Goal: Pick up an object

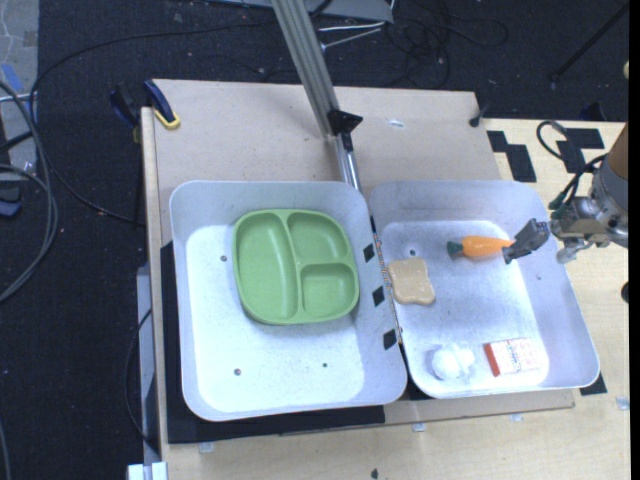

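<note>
Carrot (482, 247): orange, green top, lying in right bin (560, 298); fingers (527, 239) touching tip, spread unclear.

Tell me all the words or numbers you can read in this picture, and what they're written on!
None can be read.
The small red and white box in the right bin has printing on it, but it is too small and blurred to read.
The green plate, carrot, slice of bread and white ball show no writing.
</note>
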